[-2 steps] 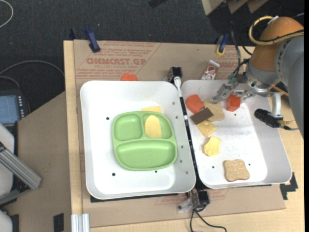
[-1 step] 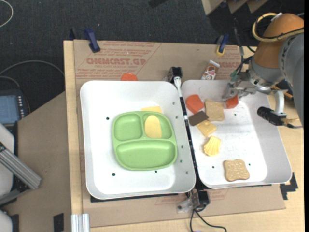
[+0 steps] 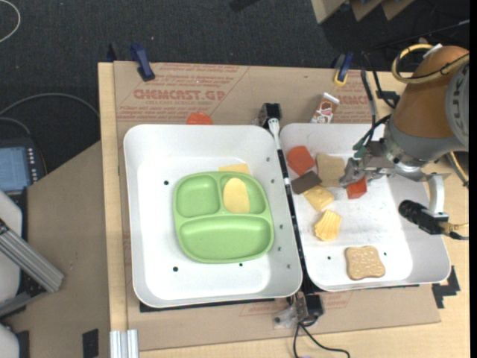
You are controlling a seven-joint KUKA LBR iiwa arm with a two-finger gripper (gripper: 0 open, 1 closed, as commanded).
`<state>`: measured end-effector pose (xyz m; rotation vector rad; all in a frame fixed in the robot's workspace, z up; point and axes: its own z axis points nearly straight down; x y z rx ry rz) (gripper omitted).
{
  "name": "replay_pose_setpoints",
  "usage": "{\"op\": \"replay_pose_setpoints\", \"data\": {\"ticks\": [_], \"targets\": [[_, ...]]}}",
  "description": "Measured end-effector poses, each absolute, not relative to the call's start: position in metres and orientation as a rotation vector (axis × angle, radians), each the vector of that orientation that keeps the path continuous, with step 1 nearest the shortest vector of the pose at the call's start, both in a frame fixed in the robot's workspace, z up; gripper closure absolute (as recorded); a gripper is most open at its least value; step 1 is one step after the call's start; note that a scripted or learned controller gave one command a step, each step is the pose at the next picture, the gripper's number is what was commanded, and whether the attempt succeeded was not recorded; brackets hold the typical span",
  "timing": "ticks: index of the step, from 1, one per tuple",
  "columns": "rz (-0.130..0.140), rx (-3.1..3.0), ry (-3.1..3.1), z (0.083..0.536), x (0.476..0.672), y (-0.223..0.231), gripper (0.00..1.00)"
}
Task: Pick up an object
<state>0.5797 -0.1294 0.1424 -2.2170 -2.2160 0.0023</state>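
The right bin (image 3: 417, 263) holds several toy foods: a red block (image 3: 299, 157), a tan square (image 3: 329, 165), a dark brown piece (image 3: 305, 183), a yellow wedge (image 3: 320, 198), a ridged yellow chip (image 3: 328, 225) and a round toast-coloured cracker (image 3: 364, 262). My gripper (image 3: 355, 174) hangs low over the upper middle of this bin. A small red piece (image 3: 358, 190) lies directly under its tip, touching or nearly touching it. The grey wrist and orange band rise to the right.
The left bin (image 3: 149, 200) carries a green divided plate (image 3: 222, 216) with a yellow piece (image 3: 235, 195) in its upper right compartment. A small carton (image 3: 325, 109) and an orange disc (image 3: 198, 118) lie on the cardboard behind the bins. Blue clamps (image 3: 141, 62) hold the board's far edge.
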Motion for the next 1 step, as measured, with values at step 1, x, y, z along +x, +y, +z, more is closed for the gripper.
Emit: {"op": "replay_pose_setpoints", "data": {"ticks": [1], "targets": [[-0.011, -2.215, -2.234, 0.1881, 0.6222, -0.0607, 1.0]]}}
